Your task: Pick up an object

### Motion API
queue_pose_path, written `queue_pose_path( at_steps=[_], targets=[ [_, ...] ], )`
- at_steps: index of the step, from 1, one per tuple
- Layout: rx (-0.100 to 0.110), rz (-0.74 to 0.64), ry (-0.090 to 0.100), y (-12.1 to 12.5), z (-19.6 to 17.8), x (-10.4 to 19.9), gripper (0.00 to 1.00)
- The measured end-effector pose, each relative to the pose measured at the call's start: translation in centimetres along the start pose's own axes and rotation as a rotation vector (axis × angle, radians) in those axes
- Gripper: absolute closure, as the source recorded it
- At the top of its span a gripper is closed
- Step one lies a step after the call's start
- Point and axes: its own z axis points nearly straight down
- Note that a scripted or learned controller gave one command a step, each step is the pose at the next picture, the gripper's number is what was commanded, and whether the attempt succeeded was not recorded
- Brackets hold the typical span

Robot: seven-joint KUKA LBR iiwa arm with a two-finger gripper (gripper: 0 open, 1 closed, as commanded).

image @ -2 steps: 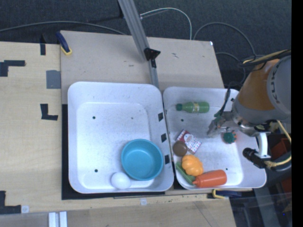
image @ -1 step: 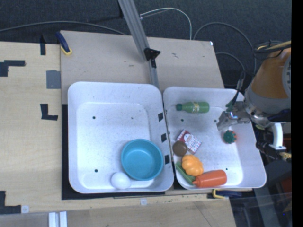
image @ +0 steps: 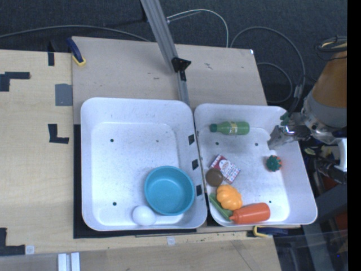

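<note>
Fingers of the gripper (image: 277,136) cannot be judged open or closed; it is poised right of centre, above the small green ball (image: 273,163), probably for a downward grasp.

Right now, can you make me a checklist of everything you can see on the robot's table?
Surface: wooden bench bearing two white bins, left bin and right bin, side by side.
Job's things: right bin holds a green bottle, a small green ball, a red and white packet, a brown ball, an orange pepper, a red carrot. Left bin holds a blue bowl and a white ball.
Clutter: black tape marks on the bench.
Grippers: gripper over the right bin's far right edge, holding nothing.
Cables: white cables on the dark floor.
Surroundings: grey pole slanting over the bench.
</note>
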Motion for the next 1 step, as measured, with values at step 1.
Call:
queue_pose_path(
  at_steps=[1],
  targets=[
    [0.0, -0.001, 0.0, 0.11, -3.87, 0.01, 1.0]
  ],
)
